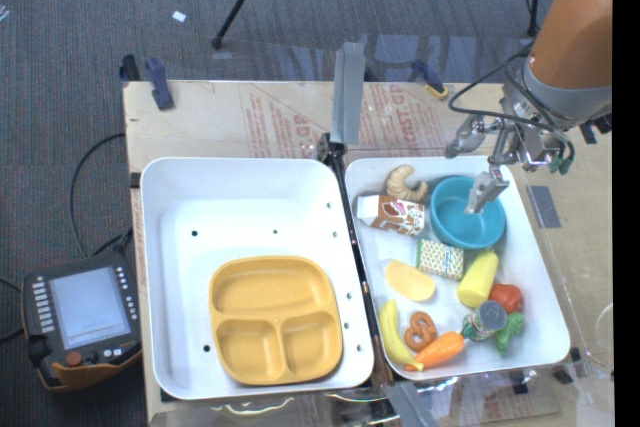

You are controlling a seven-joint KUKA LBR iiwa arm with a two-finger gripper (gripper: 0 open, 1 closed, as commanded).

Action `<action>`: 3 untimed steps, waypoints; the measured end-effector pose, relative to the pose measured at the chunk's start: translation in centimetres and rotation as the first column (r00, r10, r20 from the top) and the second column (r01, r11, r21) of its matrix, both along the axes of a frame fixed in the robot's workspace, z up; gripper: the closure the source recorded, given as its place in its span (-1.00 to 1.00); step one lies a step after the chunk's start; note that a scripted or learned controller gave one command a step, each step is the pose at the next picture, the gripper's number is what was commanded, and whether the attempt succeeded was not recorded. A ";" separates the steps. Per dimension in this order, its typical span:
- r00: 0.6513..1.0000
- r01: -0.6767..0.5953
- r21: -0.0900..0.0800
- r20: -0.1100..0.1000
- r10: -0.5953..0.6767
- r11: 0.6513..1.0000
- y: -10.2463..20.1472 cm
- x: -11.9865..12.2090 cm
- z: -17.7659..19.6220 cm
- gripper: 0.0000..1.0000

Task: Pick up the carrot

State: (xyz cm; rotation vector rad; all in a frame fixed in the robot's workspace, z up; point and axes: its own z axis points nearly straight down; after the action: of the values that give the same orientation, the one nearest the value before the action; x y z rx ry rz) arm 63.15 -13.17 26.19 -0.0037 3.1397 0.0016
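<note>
The carrot is orange and lies near the front wall of the right bin, tilted, with its thick end to the right. A pretzel sits just behind it, a banana to its left, and a small jar with green toy leaves to its right. My gripper hangs over the blue bowl at the back of that bin, well behind the carrot and apart from it. Nothing shows in its grasp.
The right bin also holds a croissant, a small carton, a patterned box, a yellow slice, a yellow bottle and a red pepper. A yellow divided plate lies in the left bin.
</note>
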 end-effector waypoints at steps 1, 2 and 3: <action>0.956 -0.292 0.002 -0.003 0.292 0.956 5.5 -6.0 -5.5 -1.00; 0.916 -0.400 0.001 0.003 0.400 0.916 4.6 -11.3 -17.1 -1.00; 0.913 -0.408 -0.003 0.003 0.408 0.913 4.8 -11.1 -15.9 1.00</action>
State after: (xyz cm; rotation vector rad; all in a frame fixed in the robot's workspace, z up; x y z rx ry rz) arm 52.02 -8.39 10.26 -0.6573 3.0665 -0.0012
